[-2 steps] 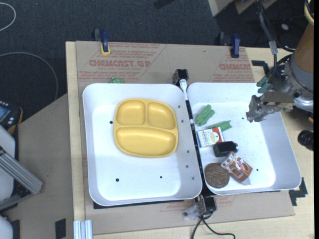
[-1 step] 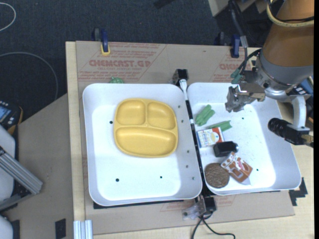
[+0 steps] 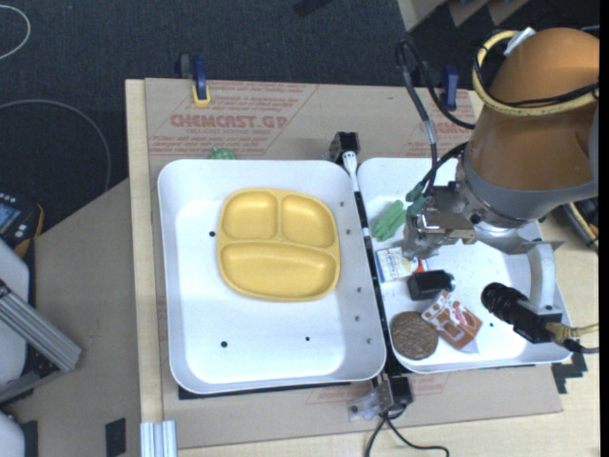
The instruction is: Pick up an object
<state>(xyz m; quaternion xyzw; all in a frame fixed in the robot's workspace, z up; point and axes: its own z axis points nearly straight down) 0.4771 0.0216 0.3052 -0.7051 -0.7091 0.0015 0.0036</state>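
My gripper (image 3: 422, 239) hangs low over the right bin (image 3: 495, 350), at its left-middle part. Just left of it lies a green soft object (image 3: 389, 221). Below it sits a small white packet with coloured print (image 3: 391, 263), and a small black block (image 3: 430, 282) lies directly under the gripper's tip. Nearer the front edge are a round brown disc (image 3: 414, 335) and a red-and-white wrapper (image 3: 455, 320). Nothing is visibly held.
The left bin (image 3: 190, 293) holds a yellow divided plate (image 3: 279, 242). A black divider rail (image 3: 364, 246) runs between the two bins. The arm's bulky orange and grey body (image 3: 533, 131) covers the right bin's back-right part.
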